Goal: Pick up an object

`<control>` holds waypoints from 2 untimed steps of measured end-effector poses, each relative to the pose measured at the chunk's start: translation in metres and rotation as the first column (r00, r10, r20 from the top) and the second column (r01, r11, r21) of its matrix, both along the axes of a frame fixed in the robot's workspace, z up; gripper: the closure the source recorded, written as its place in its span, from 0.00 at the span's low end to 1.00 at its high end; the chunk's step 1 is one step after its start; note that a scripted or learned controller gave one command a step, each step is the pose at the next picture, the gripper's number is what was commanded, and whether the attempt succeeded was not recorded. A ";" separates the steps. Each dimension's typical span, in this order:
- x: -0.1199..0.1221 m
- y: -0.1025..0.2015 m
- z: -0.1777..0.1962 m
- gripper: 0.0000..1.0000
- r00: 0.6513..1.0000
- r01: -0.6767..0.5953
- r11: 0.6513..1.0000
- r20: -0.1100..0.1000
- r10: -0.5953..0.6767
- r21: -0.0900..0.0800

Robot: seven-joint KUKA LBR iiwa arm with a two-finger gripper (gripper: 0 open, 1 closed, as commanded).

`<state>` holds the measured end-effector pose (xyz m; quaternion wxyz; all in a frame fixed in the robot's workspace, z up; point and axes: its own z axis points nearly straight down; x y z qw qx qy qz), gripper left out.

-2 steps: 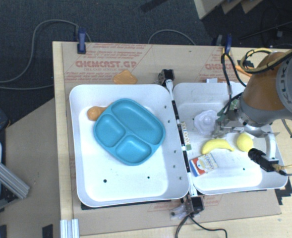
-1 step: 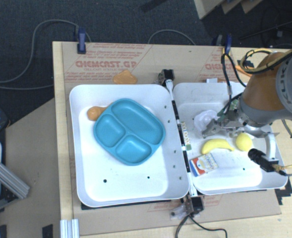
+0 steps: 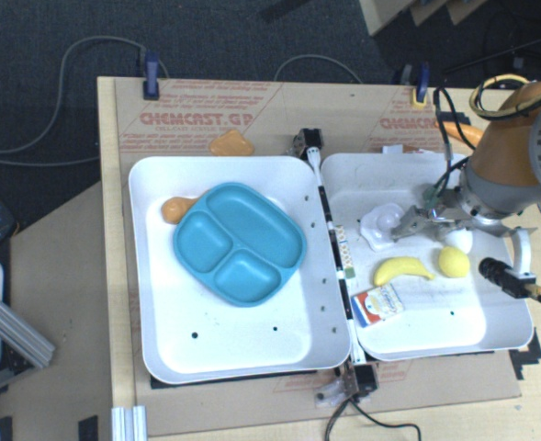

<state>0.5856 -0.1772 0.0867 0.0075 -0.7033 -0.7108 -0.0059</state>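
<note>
The end effector [image 3: 408, 226] hovers in the right bin [image 3: 490, 333]; whether it grips anything I cannot tell. The banana [image 3: 402, 269] lies at its six o'clock: descend squarely, straddling the banana's narrow width.

Yellow banana [image 3: 403, 269], lying flat, curved, below-left of end effector [image 3: 408, 226]; lemon [image 3: 453, 262] just right of it; clear cup [image 3: 380, 224] beside the tip.

Grey KUKA arm [image 3: 518, 168] with an orange band above the wrist, black cables trailing, metallic two-finger gripper [image 3: 408, 227].
</note>
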 end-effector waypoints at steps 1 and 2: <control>0.010 -0.021 -0.001 0.00 1.000 0.008 1.000 0.000 -0.008 -0.016; 0.062 -0.041 -0.002 0.00 1.000 0.006 1.000 -0.001 -0.006 -0.007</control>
